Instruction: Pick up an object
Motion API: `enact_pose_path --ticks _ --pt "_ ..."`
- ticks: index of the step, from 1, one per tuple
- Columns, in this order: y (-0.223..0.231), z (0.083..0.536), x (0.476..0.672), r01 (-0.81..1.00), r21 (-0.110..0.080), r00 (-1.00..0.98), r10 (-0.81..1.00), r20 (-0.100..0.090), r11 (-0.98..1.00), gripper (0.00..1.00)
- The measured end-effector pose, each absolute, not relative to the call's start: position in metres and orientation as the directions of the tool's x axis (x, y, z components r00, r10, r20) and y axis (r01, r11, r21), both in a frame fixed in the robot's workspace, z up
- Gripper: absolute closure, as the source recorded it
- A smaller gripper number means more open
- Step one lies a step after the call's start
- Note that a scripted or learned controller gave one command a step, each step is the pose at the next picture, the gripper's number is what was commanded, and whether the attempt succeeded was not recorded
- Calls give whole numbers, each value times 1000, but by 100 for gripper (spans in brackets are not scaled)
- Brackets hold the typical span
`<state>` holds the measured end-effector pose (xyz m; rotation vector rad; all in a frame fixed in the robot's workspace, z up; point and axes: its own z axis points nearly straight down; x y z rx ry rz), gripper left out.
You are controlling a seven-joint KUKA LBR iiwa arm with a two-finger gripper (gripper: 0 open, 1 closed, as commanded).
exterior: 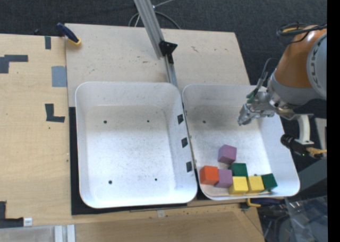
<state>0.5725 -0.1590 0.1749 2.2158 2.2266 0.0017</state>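
Several small blocks lie in the near part of the right bin (212, 103): a purple block (227, 154), an orange one (209, 174), a second purple one (224, 178), two yellow ones (239, 184) (256, 183) and two green ones (239, 170) (269, 181). My gripper (245, 117) hangs over the far right part of this bin, up and to the right of the blocks and apart from them. Nothing shows between its fingertips.
The left bin (85, 129) sits beside the right one, divided by their touching rims. A slanted metal rail (146, 13) runs down from the top to the bins' far edge. A blue and yellow tool (69, 34) lies on the bench at far left.
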Motion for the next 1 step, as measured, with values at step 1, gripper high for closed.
enact_pose_path --ticks 1 --pt "-183 210 647 1000 7 -4 1000 -3 4 100"
